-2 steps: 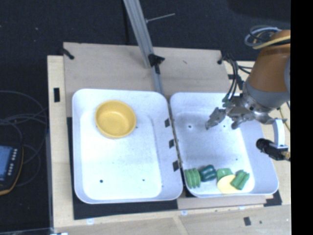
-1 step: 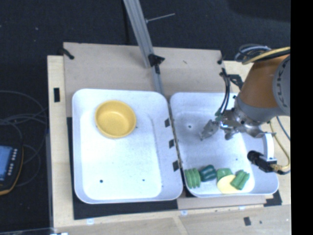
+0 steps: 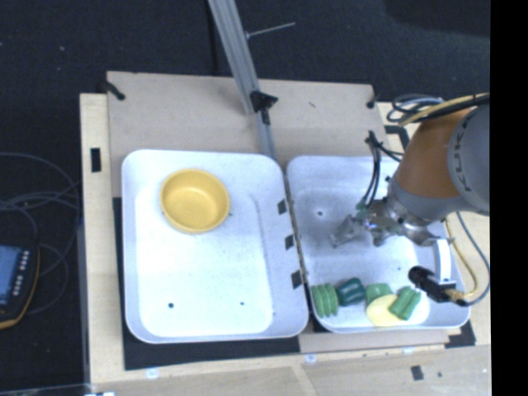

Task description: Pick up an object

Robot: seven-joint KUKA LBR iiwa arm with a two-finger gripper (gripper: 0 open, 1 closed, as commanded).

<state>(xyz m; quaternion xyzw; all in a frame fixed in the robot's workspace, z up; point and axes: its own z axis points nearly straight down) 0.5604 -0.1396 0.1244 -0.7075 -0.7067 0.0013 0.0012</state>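
From the camera view, looking down at a slant, the desk point(image 3: 330, 97) carries two white bins: the left bin point(image 3: 206, 304) holds a yellow bowl point(image 3: 195, 200) toward its ten o'clock corner, and the right bin point(image 3: 330, 188) holds a cluster of small things along its six o'clock edge. That cluster reads as a ribbed green piece point(image 3: 325, 298), a darker green piece point(image 3: 351, 290), another green piece point(image 3: 405, 303) and a pale yellow piece point(image 3: 381, 310), lying close together and partly touching. The arm reaches in from three o'clock, and its pincer point(image 3: 353, 231) hangs over the bare middle of the right bin; whether it is spread or pressed together I cannot tell, since it is small, grey and blurred against the white floor, and nothing shows pinched in it. The move to come turns on this: the nearest candidates lie toward five to six o'clock from the pincer, near but clearly apart, with the row running roughly nine to three. The wrist covers part of the bin's three o'clock side, and a black fitting point(image 3: 422, 279) sits just beside the yellow piece.
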